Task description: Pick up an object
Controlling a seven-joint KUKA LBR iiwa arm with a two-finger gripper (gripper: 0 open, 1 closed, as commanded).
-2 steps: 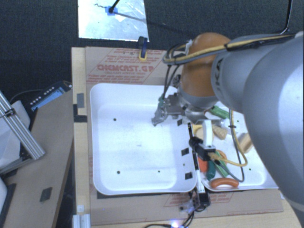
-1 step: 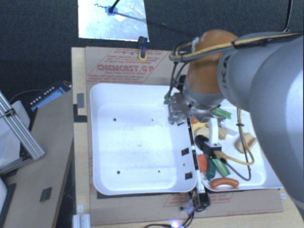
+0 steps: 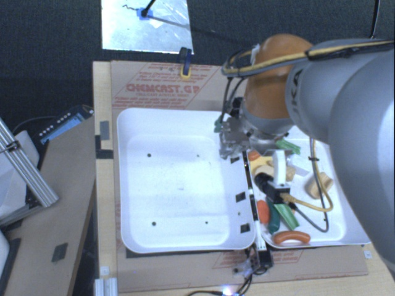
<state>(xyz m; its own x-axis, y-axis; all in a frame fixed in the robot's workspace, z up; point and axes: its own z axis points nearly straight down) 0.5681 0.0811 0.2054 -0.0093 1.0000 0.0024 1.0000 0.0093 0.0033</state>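
The grey arm (image 3: 352, 103) is the biggest thing here. It comes in from the right, its orange band (image 3: 271, 79) bulging above the wrist, and it covers the far right part of the right bin (image 3: 336, 224).

Under both bins, on the desk (image 3: 62, 214), lies a brown board (image 3: 163, 86) printed in red with "CHEMCAST GP". More red print along its front edge is too small and too cut off to read.

The left bin (image 3: 123, 184) is white and shallow, with a few small dark dots on its floor.

The claw (image 3: 232, 139) hangs over the divider between the two bins, towards their far end. It is a dark tangle under the wrist, and I cannot tell whether it is open or closed, or whether it has hold of anything.

The objects for picking lie in the right bin, crowded against the divider:
- A tan piece (image 3: 320, 185) lies near the arm's edge.
- A green piece (image 3: 289, 145) is half hidden below the wrist.
- A second green piece (image 3: 285, 215) lies just beside an orange piece (image 3: 264, 211).
- A pale yellow lump (image 3: 260, 164) sits close under the claw.
- At the front corner is what looks like a red ring (image 3: 291, 238).

A yellow and blue clamp (image 3: 184, 62) grips the board's far edge.
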